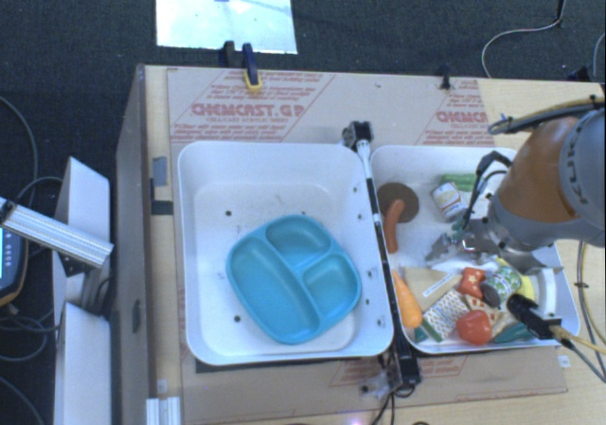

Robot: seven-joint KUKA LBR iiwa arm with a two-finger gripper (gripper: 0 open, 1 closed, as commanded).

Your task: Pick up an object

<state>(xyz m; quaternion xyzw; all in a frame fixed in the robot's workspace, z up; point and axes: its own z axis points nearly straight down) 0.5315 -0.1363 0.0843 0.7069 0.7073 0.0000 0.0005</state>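
Observation:
The right bin holds several toy foods. A brown disc and an orange sausage lie at its left. A small can and a green piece sit farther back. A carrot, a checkered piece, a red tomato and a red piece crowd the front. My gripper is low in the middle of this bin, just in front of the can and behind the red piece. I see nothing held in it.
The left bin holds a blue divided plate. A ridge separates the two bins. The arm's orange band and grey wrist cover the right bin's right side. Cables run along the bench's right edge.

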